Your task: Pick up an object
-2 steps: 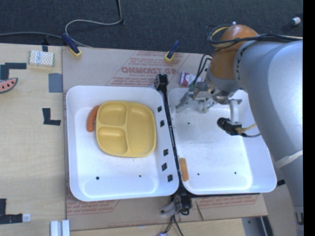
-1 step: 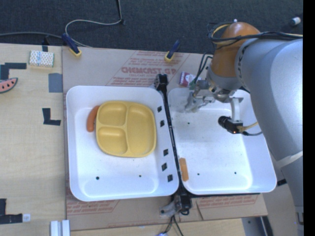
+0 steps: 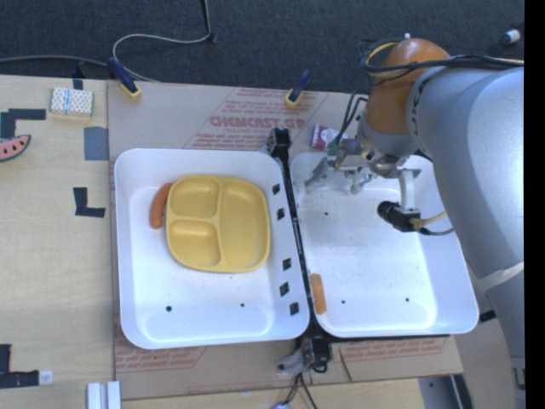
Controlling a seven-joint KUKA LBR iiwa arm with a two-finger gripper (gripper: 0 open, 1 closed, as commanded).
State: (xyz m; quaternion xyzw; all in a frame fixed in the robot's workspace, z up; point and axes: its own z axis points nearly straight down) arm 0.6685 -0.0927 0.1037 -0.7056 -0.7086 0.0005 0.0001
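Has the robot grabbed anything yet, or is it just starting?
Nothing looks picked up yet. The yellow plate and the orange carrot beside it lie in the left bin. A small orange piece lies at the left edge of the right bin. The gripper is over the top of the right bin, with nothing seen in it. The whole pick is left.

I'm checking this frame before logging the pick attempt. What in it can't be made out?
- Gripper: in the camera view the wrist and cables crowd it, so its state, and whether it holds anything, is unclear.
- Orange object in the left bin: the yellow divided plate covers one side; its identity is uncertain.
- Small orange piece at the right bin's left wall: too small to identify.
- Red-and-white packet behind the bins: partly hidden by the arm's cables.
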